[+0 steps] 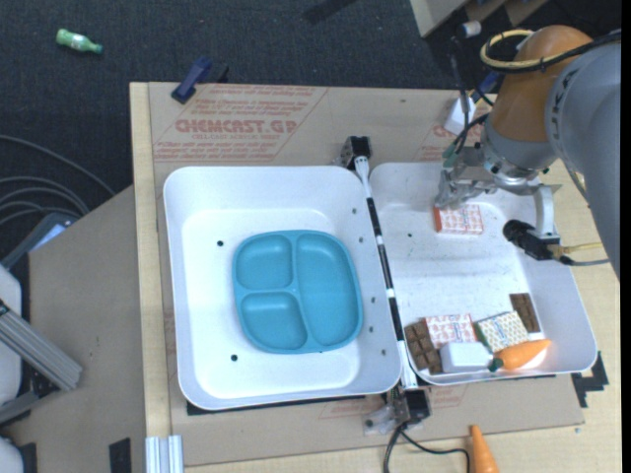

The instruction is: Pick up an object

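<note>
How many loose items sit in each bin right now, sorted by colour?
Blue divided plate, left bin: 1
Red-and-white packets, right bin: 2
Brown bars: 2
White block: 1
Yellowish packet: 1
Orange carrot: 1
Total: 8

Robotics lab: bench-mounted bins (pixel 187 205), loose cables (pixel 39 180).

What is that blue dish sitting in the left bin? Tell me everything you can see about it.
The blue dish is a light blue tray with rounded corners, split by raised ridges into three compartments: two smaller ones on one side and one long one on the other. It looks like smooth plastic. It lies flat and slightly turned on the floor of the left bin, near the middle, apart from the walls. Nothing lies in it or touches it.
</note>
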